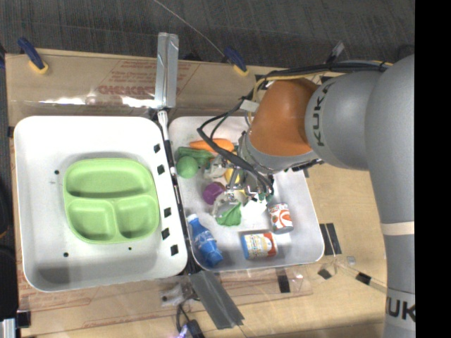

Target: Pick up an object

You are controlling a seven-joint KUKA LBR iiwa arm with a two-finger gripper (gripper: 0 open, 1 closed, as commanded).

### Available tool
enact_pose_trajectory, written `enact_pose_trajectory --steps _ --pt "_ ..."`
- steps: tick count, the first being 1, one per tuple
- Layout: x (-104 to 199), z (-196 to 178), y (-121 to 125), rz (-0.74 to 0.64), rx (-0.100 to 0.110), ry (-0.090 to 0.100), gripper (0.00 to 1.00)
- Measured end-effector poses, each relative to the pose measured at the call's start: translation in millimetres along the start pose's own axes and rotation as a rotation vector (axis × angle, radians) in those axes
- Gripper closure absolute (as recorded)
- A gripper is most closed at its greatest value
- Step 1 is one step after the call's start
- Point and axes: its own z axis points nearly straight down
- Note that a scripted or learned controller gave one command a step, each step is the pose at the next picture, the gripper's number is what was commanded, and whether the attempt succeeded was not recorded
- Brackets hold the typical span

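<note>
The right bin (310,225) holds several small items: a green ball (187,166), an orange carrot-like piece (213,145), a purple item (213,192), a green leafy piece (230,215), a blue bottle (204,241), a small can lying on its side (258,245) and a red-and-white can (281,217). My gripper (237,186) reaches down into the middle of this bin, right beside the purple item and above the green leafy piece. The wrist and cables hide its tips.
The left bin (35,189) holds a green divided tray (110,199). A metal divider bar (167,69) stands between the bins at the back. The grey arm with its orange band (282,118) covers the right bin's back right part.
</note>
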Motion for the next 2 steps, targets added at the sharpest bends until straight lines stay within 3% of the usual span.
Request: enact_pose_trajectory --steps 1,2 --pt "-10.2 -0.9 13.9 -0.034 0.003 -0.003 0.0" --pt "-11.6 -11.7 15.8 -0.04 0.002 -0.007 1.0"
